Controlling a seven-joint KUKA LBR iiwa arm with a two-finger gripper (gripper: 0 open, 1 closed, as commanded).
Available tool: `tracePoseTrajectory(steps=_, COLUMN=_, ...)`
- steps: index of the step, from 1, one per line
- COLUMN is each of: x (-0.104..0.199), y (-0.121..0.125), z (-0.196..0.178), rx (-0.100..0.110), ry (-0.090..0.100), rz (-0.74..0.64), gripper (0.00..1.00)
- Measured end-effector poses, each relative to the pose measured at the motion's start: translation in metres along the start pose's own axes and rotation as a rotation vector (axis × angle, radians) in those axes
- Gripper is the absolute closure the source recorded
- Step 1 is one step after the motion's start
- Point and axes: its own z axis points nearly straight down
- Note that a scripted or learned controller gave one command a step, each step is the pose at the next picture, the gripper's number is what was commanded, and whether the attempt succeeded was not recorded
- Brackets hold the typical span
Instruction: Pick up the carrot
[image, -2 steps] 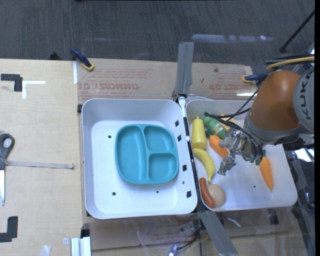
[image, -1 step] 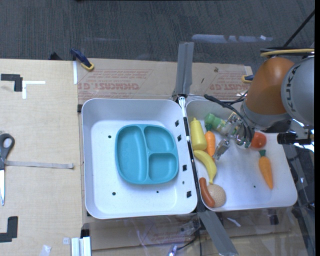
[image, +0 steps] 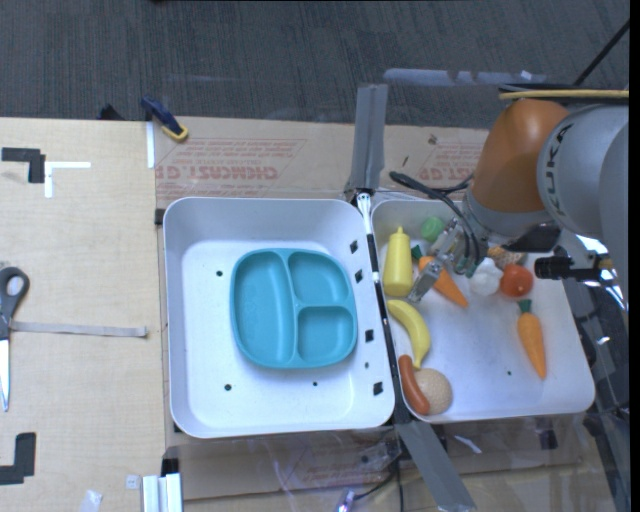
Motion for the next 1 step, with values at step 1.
tracePoseTrajectory(steps=1, x=-0.0012, y=0.0008, z=-0.0107, rx=0.000, ry=-0.006, rz=-0.004, gripper=1.00)
